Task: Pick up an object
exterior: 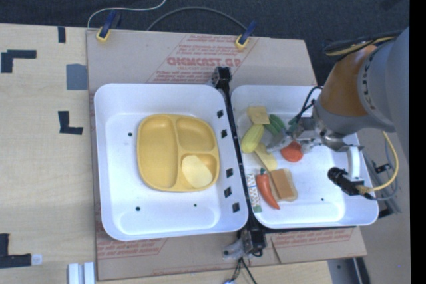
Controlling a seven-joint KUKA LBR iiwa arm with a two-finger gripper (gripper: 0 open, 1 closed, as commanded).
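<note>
Hovering low in the right bin [346, 209], the tool [291, 138] is sitting just above the red tomato [291, 153]; its grip I cannot tell. Centring on that tomato is looking wisest, since the green piece [277, 124] and yellow corn [253, 138] beyond are crowding it.

Two white bins [110, 143], one yellow tray [160, 143], seven toy foods [266, 163]
</note>
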